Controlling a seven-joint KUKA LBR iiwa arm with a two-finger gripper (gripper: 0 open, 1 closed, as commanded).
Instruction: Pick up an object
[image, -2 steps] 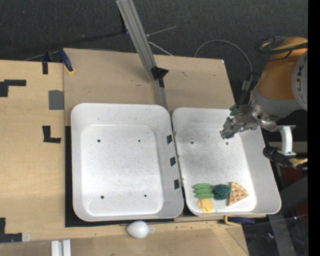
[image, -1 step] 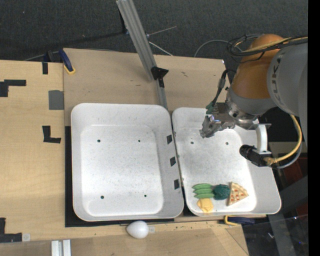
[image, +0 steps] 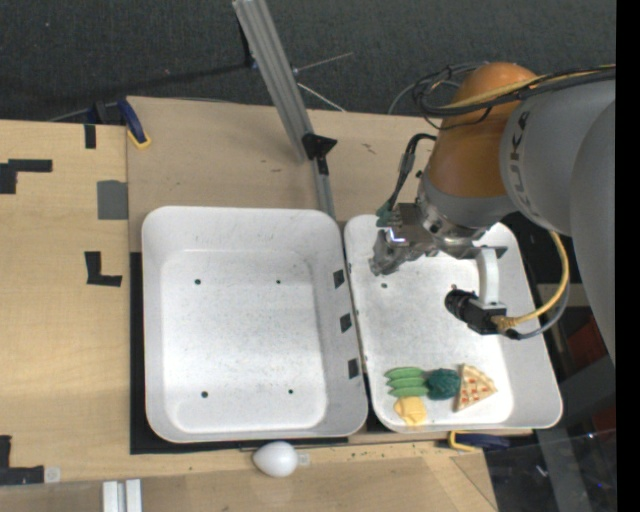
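Your counter is pale wood with black tape marks, and dark floor lies behind. The gripper hangs over the right bin; you cannot tell its state

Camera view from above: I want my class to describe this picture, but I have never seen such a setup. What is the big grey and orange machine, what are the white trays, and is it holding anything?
The picture is taken by one fixed camera above a wooden bench, looking down at a slant. The grey and orange machine is a robot arm reaching in from the right. Its gripper hangs over the far end of the right bin. Nothing can be seen held in it.

Two shallow white bins sit side by side. At the near end of the right bin lie small toy foods: a green pea pod, a dark green piece, a yellow piece and a pizza slice. A white egg-shaped object lies on the bench in front of the left bin.
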